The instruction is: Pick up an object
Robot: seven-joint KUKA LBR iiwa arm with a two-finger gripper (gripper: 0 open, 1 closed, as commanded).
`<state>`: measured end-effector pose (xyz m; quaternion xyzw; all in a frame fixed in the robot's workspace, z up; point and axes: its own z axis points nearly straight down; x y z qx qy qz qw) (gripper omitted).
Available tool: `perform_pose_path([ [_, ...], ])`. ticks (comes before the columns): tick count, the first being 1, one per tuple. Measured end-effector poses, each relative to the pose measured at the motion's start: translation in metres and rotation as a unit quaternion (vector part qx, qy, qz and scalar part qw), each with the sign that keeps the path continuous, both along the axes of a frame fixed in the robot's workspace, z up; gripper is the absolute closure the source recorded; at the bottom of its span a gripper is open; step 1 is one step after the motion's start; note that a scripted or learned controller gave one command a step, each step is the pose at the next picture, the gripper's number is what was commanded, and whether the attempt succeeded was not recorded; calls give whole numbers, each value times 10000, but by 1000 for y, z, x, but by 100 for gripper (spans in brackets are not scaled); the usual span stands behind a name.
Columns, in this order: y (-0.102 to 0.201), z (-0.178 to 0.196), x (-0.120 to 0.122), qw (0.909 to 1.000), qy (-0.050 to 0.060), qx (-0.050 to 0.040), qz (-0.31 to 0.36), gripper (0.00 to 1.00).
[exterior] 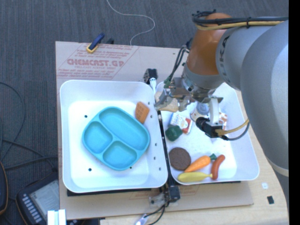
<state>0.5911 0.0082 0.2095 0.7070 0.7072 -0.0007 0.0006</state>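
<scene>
- Toy carrot (200, 162), just right of the brown cookie (179, 158) in the right bin (243, 170): likely light, stiff, smooth plastic; best pinched across its middle.
- Gripper (174, 101) hangs above the cookie, wrist bent downward; I cannot tell its jaw state.

Grey arm (253, 64) from the right, orange-banded wrist angled down, gripper (180, 102) low.

Robotics lab: bench (262, 205) with bins (65, 125), loose cables (126, 13).
</scene>
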Motion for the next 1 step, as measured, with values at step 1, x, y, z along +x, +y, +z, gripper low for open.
perform_pose_path([
  [1, 26, 13, -107, 10000, 14, 8, 0, 100],
])
